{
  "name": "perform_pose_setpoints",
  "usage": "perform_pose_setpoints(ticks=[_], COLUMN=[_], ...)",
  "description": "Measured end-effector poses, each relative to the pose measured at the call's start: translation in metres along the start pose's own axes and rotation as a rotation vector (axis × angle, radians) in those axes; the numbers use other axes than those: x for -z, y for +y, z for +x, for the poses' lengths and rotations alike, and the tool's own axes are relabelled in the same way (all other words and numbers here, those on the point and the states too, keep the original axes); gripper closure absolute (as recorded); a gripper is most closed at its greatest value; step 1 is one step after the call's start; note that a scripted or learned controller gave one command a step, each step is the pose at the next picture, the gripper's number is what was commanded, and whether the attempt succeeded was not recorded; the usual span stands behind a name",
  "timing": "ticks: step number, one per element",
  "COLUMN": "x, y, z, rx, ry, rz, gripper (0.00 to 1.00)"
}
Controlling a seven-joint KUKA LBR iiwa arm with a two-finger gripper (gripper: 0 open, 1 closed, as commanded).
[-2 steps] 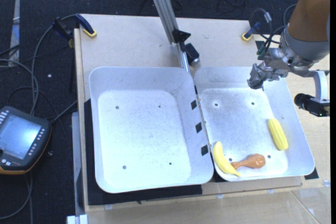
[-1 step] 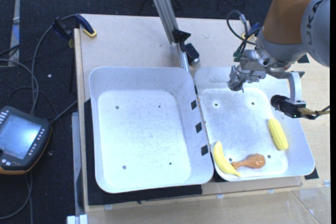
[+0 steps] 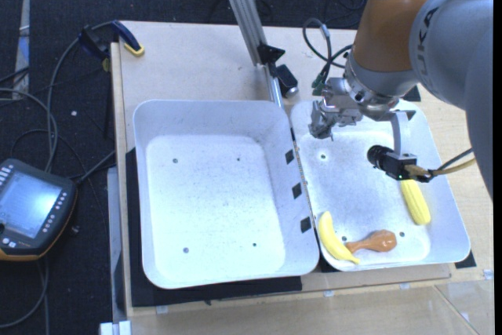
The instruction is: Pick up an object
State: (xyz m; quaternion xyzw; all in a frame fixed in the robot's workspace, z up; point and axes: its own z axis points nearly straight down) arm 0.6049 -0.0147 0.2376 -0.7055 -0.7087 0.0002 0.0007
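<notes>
Banana (image 3: 333,241) at right bin (image 3: 353,184) front; arm (image 3: 408,20) angled down over far corner.

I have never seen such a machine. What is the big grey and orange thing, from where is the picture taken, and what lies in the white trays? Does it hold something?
The big thing is a robot arm, grey with an orange band, reaching in from the right. At its end is a small hand, which hangs over the far left corner of the right tray. There is one picture, taken by a camera fixed above the bench and looking down at a slant. The left tray stands beside the right one. In the right tray lie a banana, a brown toy drumstick close beside it, and a corn cob near the right wall. The hand holds none of them: all three lie on the tray floor, away from it. Its job is to pick one up.
</notes>
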Motion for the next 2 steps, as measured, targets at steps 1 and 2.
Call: perform_pose_setpoints(ticks=[1, 2], x=[0.004, 0.007], y=[0.015, 0.02], z=[0.048, 0.107], rx=[0.0, 0.001], ry=[0.0, 0.001], rz=[-0.001, -0.001], gripper=[1.0, 1.0])
